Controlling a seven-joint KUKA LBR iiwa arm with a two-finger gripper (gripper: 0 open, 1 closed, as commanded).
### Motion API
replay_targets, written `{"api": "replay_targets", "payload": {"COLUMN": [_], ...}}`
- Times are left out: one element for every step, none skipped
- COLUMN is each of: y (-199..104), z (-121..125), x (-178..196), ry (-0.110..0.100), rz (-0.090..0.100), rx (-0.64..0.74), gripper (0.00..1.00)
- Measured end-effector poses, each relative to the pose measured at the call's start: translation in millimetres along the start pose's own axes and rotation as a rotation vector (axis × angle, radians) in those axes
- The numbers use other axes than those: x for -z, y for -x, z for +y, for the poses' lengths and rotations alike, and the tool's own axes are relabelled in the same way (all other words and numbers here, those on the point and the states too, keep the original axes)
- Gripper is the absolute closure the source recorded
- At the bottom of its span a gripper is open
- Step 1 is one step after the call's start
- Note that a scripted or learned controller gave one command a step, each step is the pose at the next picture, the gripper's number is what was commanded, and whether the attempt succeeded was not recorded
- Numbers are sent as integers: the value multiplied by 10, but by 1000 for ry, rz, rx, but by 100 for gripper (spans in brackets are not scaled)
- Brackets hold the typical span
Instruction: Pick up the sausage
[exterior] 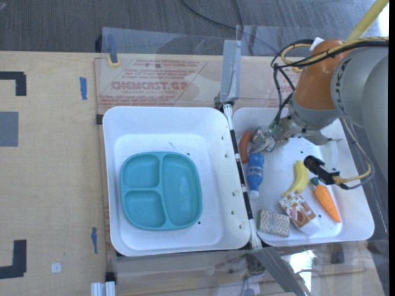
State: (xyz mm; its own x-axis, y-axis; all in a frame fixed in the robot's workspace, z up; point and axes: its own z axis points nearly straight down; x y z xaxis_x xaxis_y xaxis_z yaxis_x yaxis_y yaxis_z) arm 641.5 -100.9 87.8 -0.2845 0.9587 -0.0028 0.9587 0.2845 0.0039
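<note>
The sausage, a short orange-red link, lies against the left wall of the right bin, near its far corner. My gripper is low over the bin, just to the right of the sausage, its tips close to it. The grey arm with its orange band reaches in from the upper right. I see no object lifted off the bin floor.
A blue-and-white bottle lies just below the sausage. A banana, a carrot, a small printed carton and a patterned block fill the near part of the right bin. The left bin holds a teal divided plate.
</note>
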Motion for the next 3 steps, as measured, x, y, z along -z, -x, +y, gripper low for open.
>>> {"api": "replay_targets", "payload": {"y": [235,54,23], "z": [205,57,-206], "x": [-12,-5,0], "ry": [-3,-2,-1], "rz": [3,2,2], "rx": [-1,-195,-380], "gripper": [0,0,0]}}
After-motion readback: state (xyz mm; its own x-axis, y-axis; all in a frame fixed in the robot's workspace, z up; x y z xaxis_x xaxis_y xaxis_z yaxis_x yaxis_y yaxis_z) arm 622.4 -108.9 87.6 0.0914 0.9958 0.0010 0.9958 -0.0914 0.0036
